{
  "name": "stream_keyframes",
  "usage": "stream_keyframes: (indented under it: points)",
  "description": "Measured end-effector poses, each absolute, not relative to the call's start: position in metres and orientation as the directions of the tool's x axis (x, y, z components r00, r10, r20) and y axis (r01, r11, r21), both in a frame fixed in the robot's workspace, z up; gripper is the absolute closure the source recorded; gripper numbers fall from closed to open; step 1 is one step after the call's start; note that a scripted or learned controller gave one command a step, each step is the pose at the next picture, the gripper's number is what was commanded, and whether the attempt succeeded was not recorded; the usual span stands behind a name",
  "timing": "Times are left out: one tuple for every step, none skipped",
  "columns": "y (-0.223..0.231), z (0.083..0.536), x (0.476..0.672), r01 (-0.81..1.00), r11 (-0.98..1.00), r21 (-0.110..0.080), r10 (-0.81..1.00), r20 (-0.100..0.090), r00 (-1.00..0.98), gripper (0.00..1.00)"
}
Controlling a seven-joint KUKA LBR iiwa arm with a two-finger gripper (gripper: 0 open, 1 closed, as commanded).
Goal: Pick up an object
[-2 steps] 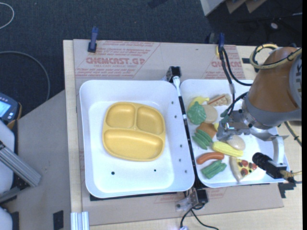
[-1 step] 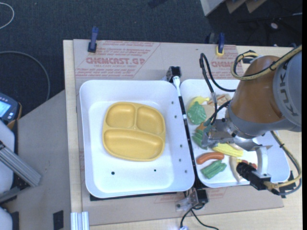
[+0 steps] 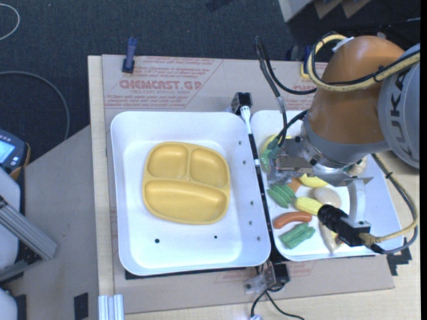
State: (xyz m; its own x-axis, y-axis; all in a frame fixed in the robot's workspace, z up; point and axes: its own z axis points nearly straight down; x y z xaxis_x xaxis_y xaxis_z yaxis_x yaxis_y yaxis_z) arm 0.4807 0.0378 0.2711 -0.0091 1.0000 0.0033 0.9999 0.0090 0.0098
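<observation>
The right bin (image 3: 381, 193) holds several toy foods. Among them are a ribbed green piece (image 3: 281, 193), an orange sausage (image 3: 292, 219), a green pod (image 3: 296, 235), a yellow piece (image 3: 305, 205), a banana-like piece (image 3: 312, 180) and a pale white piece (image 3: 327, 195). My gripper (image 3: 287, 163) hangs under the orange-banded wrist over the bin's left part, beside a green item (image 3: 269, 153). The wrist body hides most of it, and I see nothing held.
The left bin (image 3: 127, 179) carries a yellow divided plate (image 3: 187, 182). A black cable fitting (image 3: 341, 223) lies across the right bin's front. A blue clip (image 3: 129, 55) sits on the cardboard at the back left. Cables loop around the arm.
</observation>
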Motion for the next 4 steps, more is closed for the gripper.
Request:
stream_keyframes:
  points:
    - [0.043,0.202,0.534,1.000,0.002,-0.003,1.000,0.000,-0.002,1.00]
    - [0.102,0.176,0.519,1.000,0.007,-0.008,1.000,0.003,-0.007,1.00]
    - [0.038,0.344,0.487,1.000,-0.005,0.019,1.000,0.002,0.005,1.00]
    - [0.090,0.266,0.478,1.000,0.005,-0.010,1.000,0.001,-0.005,1.00]
